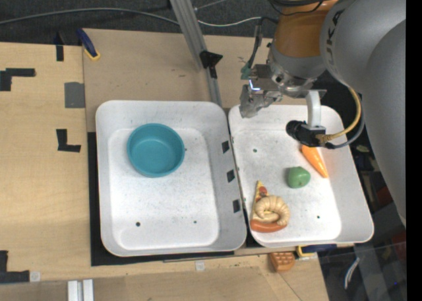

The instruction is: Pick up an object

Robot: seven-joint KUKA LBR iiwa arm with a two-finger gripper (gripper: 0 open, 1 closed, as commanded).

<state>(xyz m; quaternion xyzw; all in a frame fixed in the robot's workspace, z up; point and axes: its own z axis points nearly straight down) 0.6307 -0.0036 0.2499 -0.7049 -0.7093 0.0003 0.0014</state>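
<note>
In the right bin (330, 227) lie an orange carrot (314, 160), a small green object (298, 177) and a curled tan pastry-like toy with a red base (270, 211). A blue bowl (155, 149) sits in the left bin (119, 227). My gripper (254, 103) hangs above the right bin's far left corner, well away from the objects, with nothing seen between its fingers.
A slanted metal pole (191, 29) rises behind the bins. A black cable connector (304, 132) dangles near the carrot. A small orange block (282, 261) lies on the bench below the right bin. Black clips (229, 174) mark the seam between the bins.
</note>
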